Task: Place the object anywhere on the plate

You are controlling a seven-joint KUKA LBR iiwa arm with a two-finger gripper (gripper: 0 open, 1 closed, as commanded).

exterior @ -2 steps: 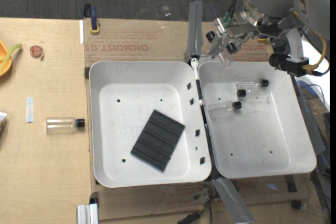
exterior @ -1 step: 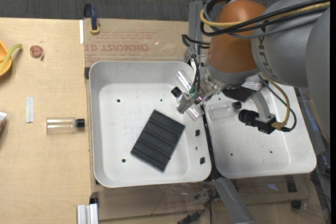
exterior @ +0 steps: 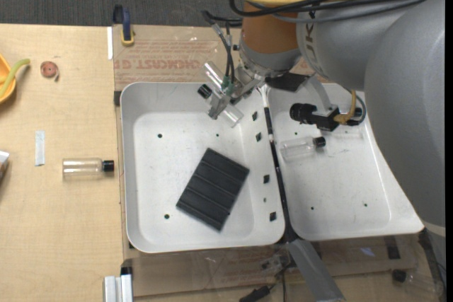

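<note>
Reaching in from 3 o'clock, with the gripper [exterior: 223, 108] poised above the left bin [exterior: 148, 152], toward 1 o'clock of its floor and close to the back wall. Cannot tell how far open, nor whether holding anything: too small and cluttered at that spot. Lying flat in the same bin, just 5 o'clock of centre: a black ribbed plate [exterior: 213, 189], rectangular, set at a slant with long sides running from 1 to 7 o'clock, at 6 o'clock from the gripper and well apart from it. Over in the right bin [exterior: 354, 180], at 10 o'clock of its floor, near the wall shared with the left bin: a small clear vial [exterior: 297, 148] on its side, dark cap toward 3 o'clock, at 2 o'clock from the plate and apart from it. Out on the wooden bench [exterior: 64, 223], at 9 o'clock from the left bin: a clear bottle [exterior: 83, 166] on its side, black cap toward 3 o'clock, near the bin's wall but apart. Farther toward 10 o'clock: a small reddish disc [exterior: 48, 68].
</note>
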